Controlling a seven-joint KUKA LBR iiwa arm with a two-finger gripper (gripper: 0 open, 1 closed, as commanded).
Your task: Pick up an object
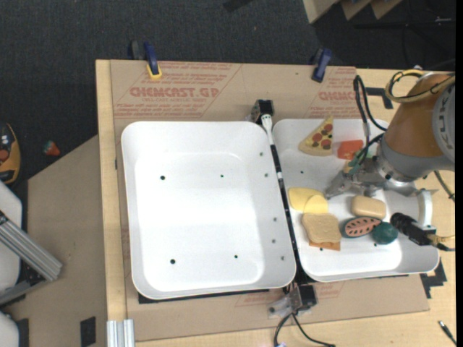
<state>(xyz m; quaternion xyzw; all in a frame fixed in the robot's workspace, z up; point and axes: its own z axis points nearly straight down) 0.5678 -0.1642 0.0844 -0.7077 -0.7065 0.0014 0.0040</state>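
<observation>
The gripper (346,185) sits low in the right bin (312,264); finger state cannot be told. At its 5 o'clock lies a tan bread roll (369,207), oblong and smooth, with a toast slice (322,230) at 7 o'clock.

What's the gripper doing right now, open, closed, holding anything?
Gripper: low in the right bin, among the toy food; open or closed cannot be told, and nothing is seen held.
</observation>
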